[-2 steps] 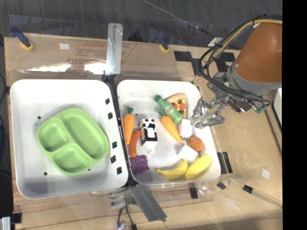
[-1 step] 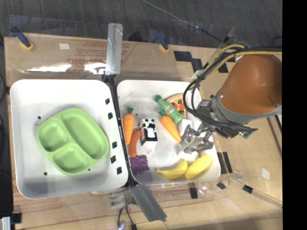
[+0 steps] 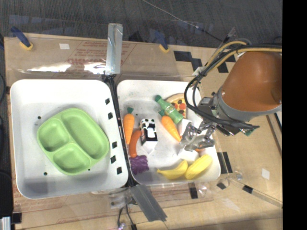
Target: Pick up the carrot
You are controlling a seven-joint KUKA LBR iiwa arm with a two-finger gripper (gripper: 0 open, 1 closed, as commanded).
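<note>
Two carrots lie in the right bin [image 3: 144,87]. One orange carrot [image 3: 171,127] lies slantwise near the bin's middle, its thick end toward a green bottle [image 3: 168,107]. A second carrot [image 3: 128,125] lies along the bin's left wall, green top pointing away. My gripper [image 3: 197,138] hangs over the right side of this bin, just right of the middle carrot and apart from it. Its metal fingers [image 3: 188,134] stand open with nothing between them. The orange-banded wrist [image 3: 252,83] covers the bin's right rim.
The right bin also holds a black-and-white toy [image 3: 148,130], a reddish-orange piece [image 3: 135,143], purple grapes [image 3: 139,164], a banana [image 3: 173,170] and a yellow fruit [image 3: 199,166] below the gripper. A green divided plate [image 3: 72,139] lies in the left bin [image 3: 24,95].
</note>
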